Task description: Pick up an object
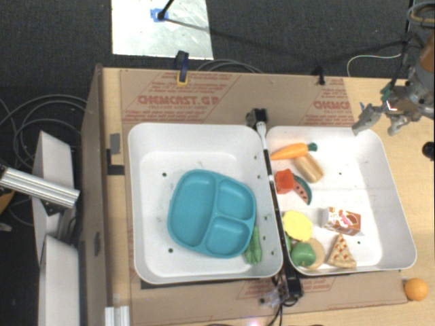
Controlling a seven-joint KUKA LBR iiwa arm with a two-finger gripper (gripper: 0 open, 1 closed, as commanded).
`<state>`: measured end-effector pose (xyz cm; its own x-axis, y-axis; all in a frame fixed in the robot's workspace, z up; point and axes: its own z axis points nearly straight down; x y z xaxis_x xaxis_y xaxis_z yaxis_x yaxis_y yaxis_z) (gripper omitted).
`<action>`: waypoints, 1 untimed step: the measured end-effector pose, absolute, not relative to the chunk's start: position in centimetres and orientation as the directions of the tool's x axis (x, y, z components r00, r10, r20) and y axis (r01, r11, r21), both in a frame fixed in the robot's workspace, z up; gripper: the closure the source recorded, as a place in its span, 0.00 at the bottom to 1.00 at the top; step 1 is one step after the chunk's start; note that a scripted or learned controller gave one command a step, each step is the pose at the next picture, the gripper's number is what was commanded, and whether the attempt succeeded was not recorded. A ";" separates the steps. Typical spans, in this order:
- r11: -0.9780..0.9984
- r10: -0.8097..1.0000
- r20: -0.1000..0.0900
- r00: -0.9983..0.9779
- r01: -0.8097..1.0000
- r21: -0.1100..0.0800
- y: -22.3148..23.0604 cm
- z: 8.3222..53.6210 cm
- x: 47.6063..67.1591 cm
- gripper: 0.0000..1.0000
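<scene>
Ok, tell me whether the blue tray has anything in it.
Empty. The blue tray lies flat in the left bin, all its compartments showing bare blue. The green toy lies beside its right rim, not in it.

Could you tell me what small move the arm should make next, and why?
Probably move the hand left and down over the right bin, perhaps toward the carrot. The hand sits beyond the bin's far right corner, holding nothing, while the toys lie along the bin's left and near sides.
</scene>
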<state>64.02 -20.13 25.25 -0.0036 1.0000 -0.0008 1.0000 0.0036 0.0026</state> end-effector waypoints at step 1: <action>0.009 1.000 0.004 -0.009 1.000 -0.004 -13.6 19.1 61.8 0.00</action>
